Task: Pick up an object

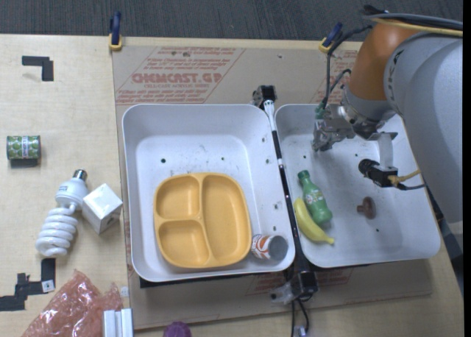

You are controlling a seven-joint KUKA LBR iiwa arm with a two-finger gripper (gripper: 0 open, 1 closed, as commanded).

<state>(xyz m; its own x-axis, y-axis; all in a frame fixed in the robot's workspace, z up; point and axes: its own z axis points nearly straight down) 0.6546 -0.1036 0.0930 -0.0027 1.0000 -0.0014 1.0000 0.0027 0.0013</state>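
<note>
Approach step is judged in hand: the gripper is seen low over the far left corner of the right bin, nothing between its fingers (whether they are apart or together cannot be told). Candidate objects, a green bottle and a banana, lie touching, nearer the camera. A shift toward them is needed next, then descent.

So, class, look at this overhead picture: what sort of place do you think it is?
Probably a robotics lab test bench: a grey arm reaches over two white bins, holding oddments like a yellow tray, a banana and a green bottle.
</note>
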